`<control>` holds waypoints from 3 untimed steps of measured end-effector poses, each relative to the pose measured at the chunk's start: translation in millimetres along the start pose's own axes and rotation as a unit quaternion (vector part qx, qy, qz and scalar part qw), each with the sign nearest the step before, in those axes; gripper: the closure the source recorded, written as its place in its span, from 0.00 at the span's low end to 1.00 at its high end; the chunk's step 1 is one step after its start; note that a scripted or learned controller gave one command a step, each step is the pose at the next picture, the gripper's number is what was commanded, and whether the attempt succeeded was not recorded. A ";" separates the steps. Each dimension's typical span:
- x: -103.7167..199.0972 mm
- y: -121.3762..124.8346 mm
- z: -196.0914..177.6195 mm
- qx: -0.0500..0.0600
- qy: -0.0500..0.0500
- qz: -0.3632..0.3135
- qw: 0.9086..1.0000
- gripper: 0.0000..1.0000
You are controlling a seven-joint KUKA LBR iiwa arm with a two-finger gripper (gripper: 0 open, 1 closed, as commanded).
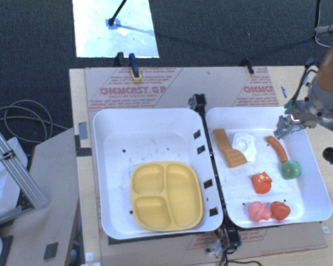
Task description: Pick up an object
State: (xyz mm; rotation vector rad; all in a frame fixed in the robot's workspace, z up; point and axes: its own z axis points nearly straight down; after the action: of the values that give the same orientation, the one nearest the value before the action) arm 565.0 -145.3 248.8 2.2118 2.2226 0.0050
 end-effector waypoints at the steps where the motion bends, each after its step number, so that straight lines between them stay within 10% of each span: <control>1: -39.2 69.3 -48.9 -0.003 -0.002 0.000 1.000 1.00; 2: -44.4 -53.6 -130.1 -0.002 -0.001 0.004 1.000 1.00; 3: -42.2 -50.0 -124.2 0.001 0.000 0.001 1.000 0.00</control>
State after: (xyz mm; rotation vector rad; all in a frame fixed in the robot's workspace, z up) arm 514.4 -187.5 372.7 2.2155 2.2220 0.0020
